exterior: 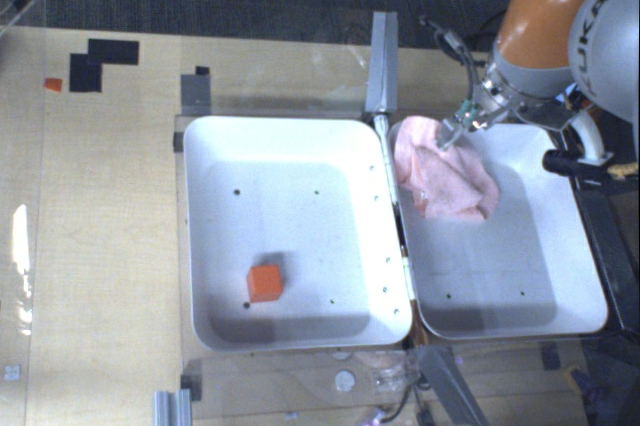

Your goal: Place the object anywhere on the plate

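Note:
A small orange cube (265,282) lies in the left bin (220,154), near its front left. A pink, crumpled-looking soft thing (447,184) lies in the right bin (540,254), against the back left corner next to the divider. My gripper (453,135) reaches in from the upper right and its tip is at the top edge of the pink thing, touching it or just above it. The tip is too small and too dark to make out a hold on anything. The cube is far from the gripper, in the other bin.
A grey metal post (381,64) stands behind the divider between the bins. The arm's orange band (545,4) and grey wrist hang over the right bin's back right corner. Black and orange markers (95,64) sit on the bench at far left.

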